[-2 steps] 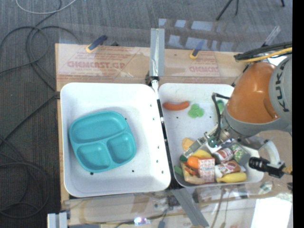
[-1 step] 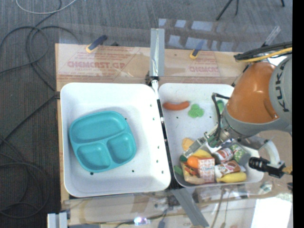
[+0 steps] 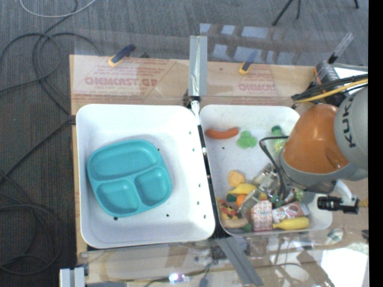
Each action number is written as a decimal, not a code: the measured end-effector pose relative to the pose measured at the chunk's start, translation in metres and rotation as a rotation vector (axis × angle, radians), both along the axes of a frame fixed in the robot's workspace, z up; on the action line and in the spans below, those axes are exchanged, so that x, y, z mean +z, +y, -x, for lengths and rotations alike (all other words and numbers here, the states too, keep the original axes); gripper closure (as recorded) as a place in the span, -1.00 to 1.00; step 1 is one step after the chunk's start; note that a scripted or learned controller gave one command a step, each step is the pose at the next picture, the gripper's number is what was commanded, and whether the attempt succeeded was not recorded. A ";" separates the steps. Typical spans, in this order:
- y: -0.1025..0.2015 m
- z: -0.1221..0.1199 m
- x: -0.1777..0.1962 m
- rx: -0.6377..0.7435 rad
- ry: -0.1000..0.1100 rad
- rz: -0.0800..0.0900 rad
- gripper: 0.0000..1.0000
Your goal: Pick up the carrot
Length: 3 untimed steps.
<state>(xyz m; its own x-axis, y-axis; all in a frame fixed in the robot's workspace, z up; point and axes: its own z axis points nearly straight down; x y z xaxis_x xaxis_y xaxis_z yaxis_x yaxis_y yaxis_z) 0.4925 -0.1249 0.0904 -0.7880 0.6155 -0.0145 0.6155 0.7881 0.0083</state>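
A worktop [image 3: 119,79] holds two white bins. The left bin [image 3: 108,124] contains a teal tray [image 3: 128,176]. In the right bin [image 3: 251,115], the carrot [image 3: 222,133] lies near the top, well apart from the claw [image 3: 267,181] above piled toy food; whether it grips anything cannot be told.

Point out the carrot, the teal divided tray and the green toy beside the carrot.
carrot [image 3: 222,133]: camera view, middle of its orange body.
teal divided tray [image 3: 119,158]: camera view, ridge between compartments.
green toy [image 3: 246,140]: camera view, its centre.

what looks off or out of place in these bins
Nothing spilled or damaged. The carrot lies alone near the right bin's far edge, while the gripper is over the toy pile at the near edge. The teal tray sits slightly askew.
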 end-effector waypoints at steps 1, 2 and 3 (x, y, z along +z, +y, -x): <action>-0.002 0.002 0.001 0.125 -0.004 0.004 -1.00; 0.000 0.000 0.011 0.126 -0.007 0.000 1.00; 0.052 -0.020 0.094 0.177 0.015 -0.003 1.00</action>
